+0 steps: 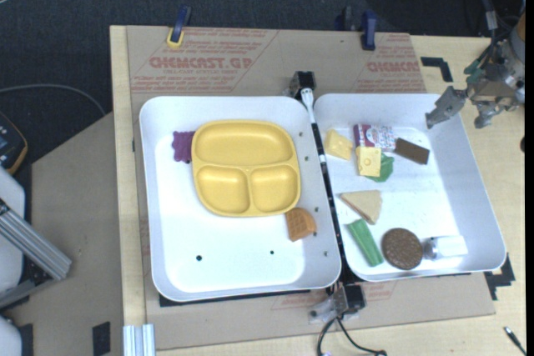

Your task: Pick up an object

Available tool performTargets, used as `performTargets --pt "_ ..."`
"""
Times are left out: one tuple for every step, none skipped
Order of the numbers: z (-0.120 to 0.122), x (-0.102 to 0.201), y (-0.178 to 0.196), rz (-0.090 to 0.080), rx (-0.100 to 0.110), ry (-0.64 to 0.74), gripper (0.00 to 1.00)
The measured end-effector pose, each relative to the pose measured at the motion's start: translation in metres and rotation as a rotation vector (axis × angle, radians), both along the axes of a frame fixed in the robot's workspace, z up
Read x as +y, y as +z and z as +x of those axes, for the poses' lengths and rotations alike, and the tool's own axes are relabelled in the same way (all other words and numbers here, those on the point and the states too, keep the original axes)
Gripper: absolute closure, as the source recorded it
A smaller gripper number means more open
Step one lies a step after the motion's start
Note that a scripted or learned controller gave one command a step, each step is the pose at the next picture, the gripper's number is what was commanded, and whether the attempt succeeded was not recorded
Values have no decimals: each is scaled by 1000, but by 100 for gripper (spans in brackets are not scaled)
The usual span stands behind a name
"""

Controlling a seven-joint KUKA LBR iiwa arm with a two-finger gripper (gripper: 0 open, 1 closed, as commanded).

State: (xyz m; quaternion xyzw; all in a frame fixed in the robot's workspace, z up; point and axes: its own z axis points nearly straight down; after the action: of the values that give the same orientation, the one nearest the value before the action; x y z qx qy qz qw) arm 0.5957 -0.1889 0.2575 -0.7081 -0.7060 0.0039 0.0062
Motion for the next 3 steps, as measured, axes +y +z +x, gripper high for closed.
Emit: performTargets --pt "2 1 8 -3 -14 3 0" --pt "3 -5 -53 -2 -8 3 0" --pt "9 -5 -112 -2 -8 4 0"
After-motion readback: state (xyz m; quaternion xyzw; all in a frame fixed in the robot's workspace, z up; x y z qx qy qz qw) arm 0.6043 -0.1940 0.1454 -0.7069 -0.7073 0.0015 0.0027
